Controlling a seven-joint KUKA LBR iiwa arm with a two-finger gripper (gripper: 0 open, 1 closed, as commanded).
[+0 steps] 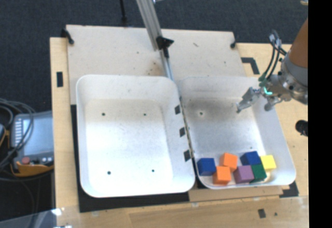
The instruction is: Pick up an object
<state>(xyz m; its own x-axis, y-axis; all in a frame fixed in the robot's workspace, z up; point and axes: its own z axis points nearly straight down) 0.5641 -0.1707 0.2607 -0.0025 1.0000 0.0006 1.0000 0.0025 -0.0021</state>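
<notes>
So the arm (295, 61) comes in from the right and its claw (255, 98) hangs over the upper right part of the right bin (218, 118), up near the far-right rim. One grey finger (246, 101) sticks out to the left and another bit sits lower right of it, so the fingers look spread apart, with nothing between them. Green cabling (267, 74) runs along the wrist.

All the blocks are bunched along the near edge of the right bin, well apart from the claw. From left: a blue cube (206, 165), then two orange cubes, one (230, 160) a bit further back and one (222, 174) closer to the front rim. Next to those is a purple cube (243, 174), a green cube (259, 173) just beside it, a second blue cube (250, 158) behind them, and a yellow cube (268, 162) at the right end. They're mostly touching or almost touching.

The left bin (129, 133) shows just its speckled white floor. Both bins sit on the bench (119, 50), and a slanted aluminium rail (145, 6) comes down to the gap between them.
</notes>
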